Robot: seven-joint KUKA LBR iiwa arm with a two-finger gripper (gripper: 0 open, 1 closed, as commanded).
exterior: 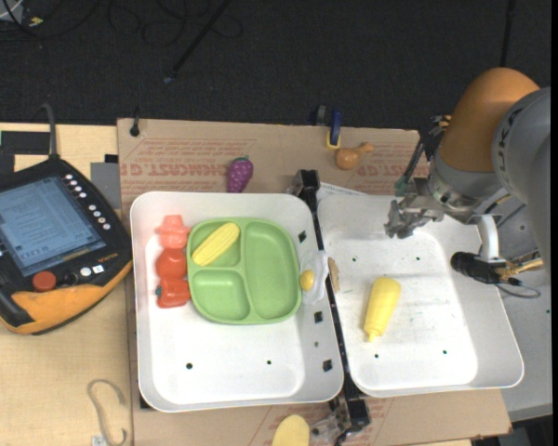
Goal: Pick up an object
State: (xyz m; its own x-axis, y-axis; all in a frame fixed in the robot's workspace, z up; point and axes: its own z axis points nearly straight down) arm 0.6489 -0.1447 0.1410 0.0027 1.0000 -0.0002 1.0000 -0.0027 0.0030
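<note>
Lowest in the view, a rounded yellow plastic lump [291, 429] lies on the brown cardboard sheet [186, 156] just outside the front walls of the bins, out of play. The likeliest target is the yellow plastic squeeze bottle [381, 307], lying on its side near the middle of the right white bin [484, 360], slanted, with its narrower end toward the front.

The main risk, as I judge it, is a grab at nothing. The tool [405, 219] hangs over the back part of that bin, apart from the bottle, and a straight descent from there would meet only bare floor. If it does travel to the bottle, the smooth round body could roll or squirt away unless the closing line runs across its slant (a lengthwise pinch looks hopeless).

The left white bin [223, 370] is a worse bet. A green divided plastic plate [251, 277] carries a yellow toy corn cob [214, 242], and a red and pink plastic figure [172, 263] lies right against the plate's left edge, so a reach there could catch the rim or drag two things together. A small yellow piece [308, 281] sits at the wall between the bins, awkward to reach.

Whether the tool is apart or together I cannot tell, since it reads only as a dark cluster. Nothing shows held in it, and I cannot say whether it touches the bin floor.
</note>
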